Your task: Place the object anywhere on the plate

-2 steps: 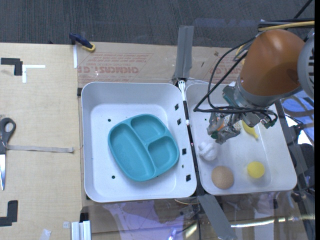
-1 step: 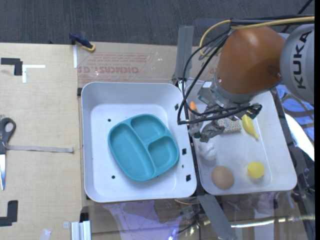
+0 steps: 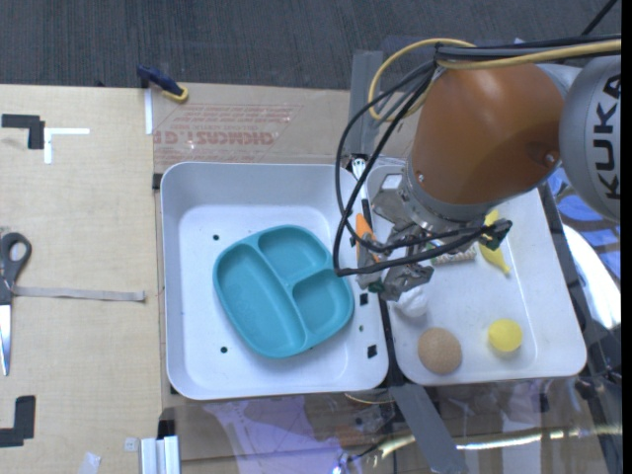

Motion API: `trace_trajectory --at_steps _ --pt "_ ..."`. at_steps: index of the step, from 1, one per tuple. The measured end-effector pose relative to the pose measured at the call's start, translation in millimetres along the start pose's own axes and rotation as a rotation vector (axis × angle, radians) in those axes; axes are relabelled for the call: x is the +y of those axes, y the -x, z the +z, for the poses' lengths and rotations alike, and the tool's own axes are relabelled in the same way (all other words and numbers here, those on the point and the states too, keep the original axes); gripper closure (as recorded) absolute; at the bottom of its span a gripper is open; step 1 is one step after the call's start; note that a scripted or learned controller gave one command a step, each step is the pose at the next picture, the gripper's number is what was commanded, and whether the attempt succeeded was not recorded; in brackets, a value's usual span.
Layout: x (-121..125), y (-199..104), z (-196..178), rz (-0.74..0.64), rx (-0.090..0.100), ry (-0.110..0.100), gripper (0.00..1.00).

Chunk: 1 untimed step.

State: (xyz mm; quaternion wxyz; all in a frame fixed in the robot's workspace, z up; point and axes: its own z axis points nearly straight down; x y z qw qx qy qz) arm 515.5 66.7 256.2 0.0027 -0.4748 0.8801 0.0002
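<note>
From the overhead camera, 2 white bins sit side by side on the counter (image 3: pixel 79 215). The left bin (image 3: pixel 188 354) holds a teal 3-compartment plate (image 3: pixel 281 289), nothing on it. The arm's end effector (image 3: pixel 403 279) hangs low over the right bin (image 3: pixel 563 354), near its left wall; whether it grips anything cannot be told. In that bin lie a tan ball (image 3: pixel 439 350), a yellow ball (image 3: pixel 505 336) and a yellow banana-shaped piece (image 3: pixel 494 255).
</note>
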Motion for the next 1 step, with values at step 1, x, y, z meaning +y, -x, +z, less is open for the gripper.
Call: trace_trajectory --at_steps 1 --pt "-0.1 -0.1 0.1 0.001 0.000 0.000 0.00"
